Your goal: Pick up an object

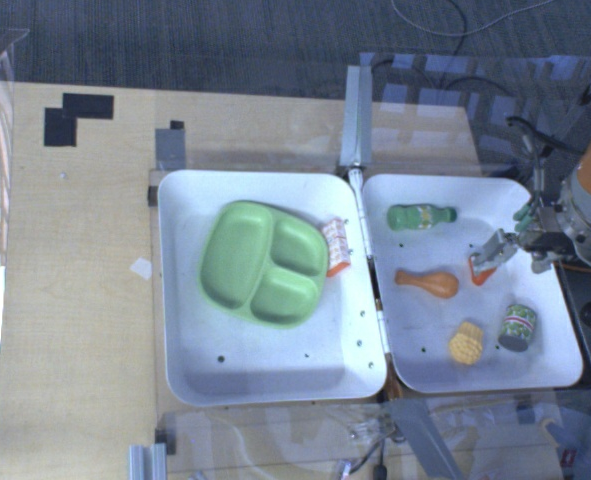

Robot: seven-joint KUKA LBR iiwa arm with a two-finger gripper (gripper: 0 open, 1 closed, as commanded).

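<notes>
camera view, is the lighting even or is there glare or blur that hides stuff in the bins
Camera view: lighting is soft and fairly even, with faint shadows under the green divided plate and the green bottle; the white bins look bright but not blown out; clear panels at the edges give pale reflections; the gripper and small items are slightly soft, so can labels are unreadable.

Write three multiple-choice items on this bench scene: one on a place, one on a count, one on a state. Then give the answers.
1. Where does the green divided plate lie?
A. left bin
B. right bin
C. bare bench

2. How many loose things lie in the right bin?
A. two
B. five
C. eight

3. How does the green bottle rest?
A. upright
B. on its side
C. leaning on the can

Answers:
1 A, it fills the middle of the left bin.
2 B: bottle, drumstick, corn, can, small red piece under the gripper.
3 B, it lies flat.
</notes>
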